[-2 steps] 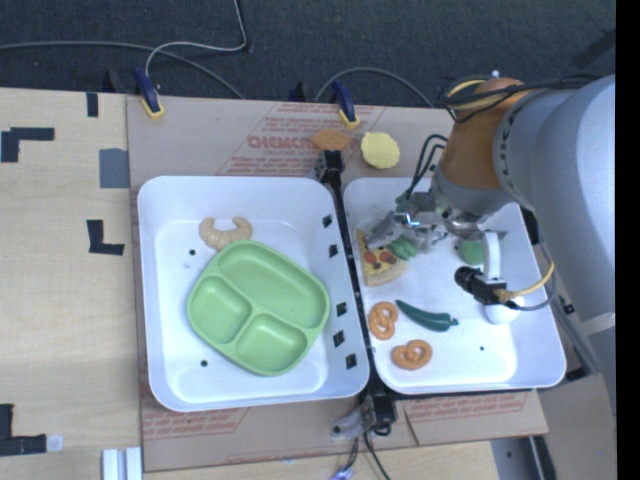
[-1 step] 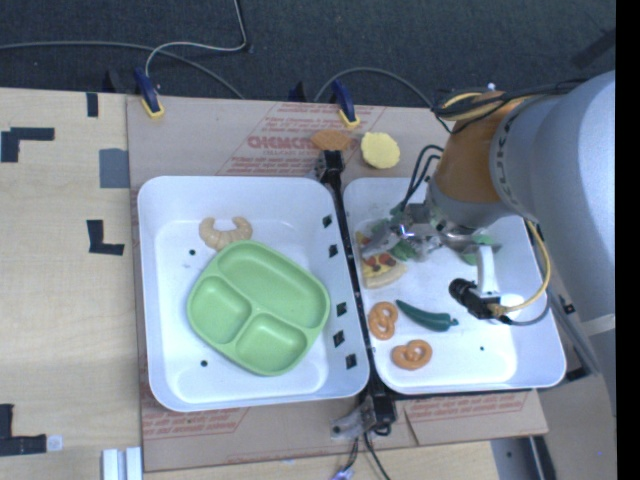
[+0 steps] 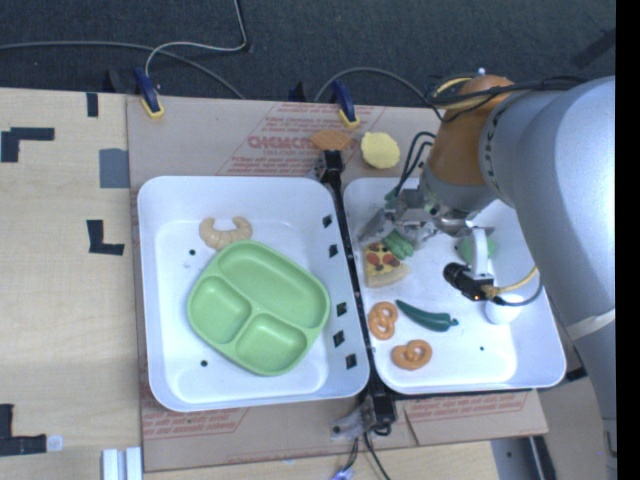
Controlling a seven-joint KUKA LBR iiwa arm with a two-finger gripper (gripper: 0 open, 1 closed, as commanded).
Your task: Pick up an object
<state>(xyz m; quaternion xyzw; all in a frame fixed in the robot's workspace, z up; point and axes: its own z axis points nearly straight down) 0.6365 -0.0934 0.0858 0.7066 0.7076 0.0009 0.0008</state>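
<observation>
Toys lie in the right bin (image 3: 530,363), and the arm (image 3: 540,168) reaches down over its far left part, where the gripper (image 3: 405,230) hangs just above a small pizza slice (image 3: 381,263). I judge that this slice is the thing it is going for, because it lies directly under the tip, a little toward the near side, close to the wall between the two bins. It looks like a light plastic toy, flat and stiff, and probably a bit slippery on the smooth white floor; a flat thing like this gives little to take hold of, so I think the best place is across its two long edges, near the wide crust end, with the tip pressed low. Something green (image 3: 400,243) shows right at the tip, but I cannot tell what it is, nor if the gripper has hold of anything, since the wrist covers that part. Further toward the near side of the same bin lie a green pepper (image 3: 428,316), a round pretzel (image 3: 382,319) and a second pretzel (image 3: 411,354), all well apart from the tip. In the left bin (image 3: 160,268) a green divided plate (image 3: 258,308) rests, with a croissant (image 3: 225,232) just beside its far edge, and a yellow lemon (image 3: 380,150) sits on the cardboard behind the bins
</observation>
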